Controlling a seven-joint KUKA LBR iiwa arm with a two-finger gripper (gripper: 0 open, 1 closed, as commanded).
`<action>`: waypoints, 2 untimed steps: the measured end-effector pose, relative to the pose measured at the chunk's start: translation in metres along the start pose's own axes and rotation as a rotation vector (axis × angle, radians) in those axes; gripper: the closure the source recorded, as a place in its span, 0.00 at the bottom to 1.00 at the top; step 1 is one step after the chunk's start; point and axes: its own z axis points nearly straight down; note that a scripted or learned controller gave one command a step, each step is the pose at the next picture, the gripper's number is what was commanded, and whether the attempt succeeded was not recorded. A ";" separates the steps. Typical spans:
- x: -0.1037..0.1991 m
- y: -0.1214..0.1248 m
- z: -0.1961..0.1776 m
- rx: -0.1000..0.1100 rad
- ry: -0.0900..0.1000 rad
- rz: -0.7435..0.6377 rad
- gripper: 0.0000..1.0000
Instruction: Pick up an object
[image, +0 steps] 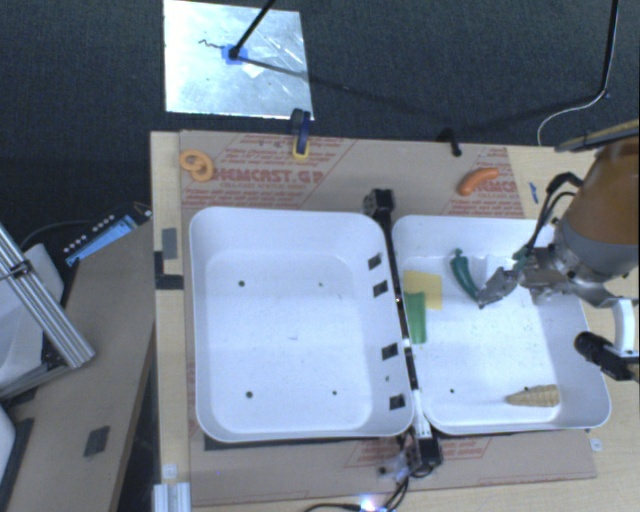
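Two shallow white bins are sitting side by side on a cardboard sheet covering the desk, and all the work is happening in the right bin (590, 395). Three loose items are lying there, apparently scattered so each offers its own target: a green tool-shaped object (463, 274) near the far edge, a yellow-and-green block (418, 300) against the left wall beside the divider, and a tan cone (533, 397) close to the near right corner. The left bin (290, 320) is carrying no pieces. An orange ring (196, 165) and an orange sausage-shaped toy (478, 181) are resting outside the bins along the far edge of the cardboard.

Reaching in from the right, the grey arm (600, 215) is leaning low across the right bin's far right corner, its claw (492, 291) angling down and leftward, just beside the green object. Whether the claw is open or closed cannot be told at this slant, and nothing is visibly gripped. Judging by the pose, the green object looks the likeliest pick.
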 end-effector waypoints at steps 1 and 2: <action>-0.013 0.015 0.107 0.003 0.000 0.002 0.00; 0.011 0.105 0.100 -0.010 -0.002 -0.006 0.00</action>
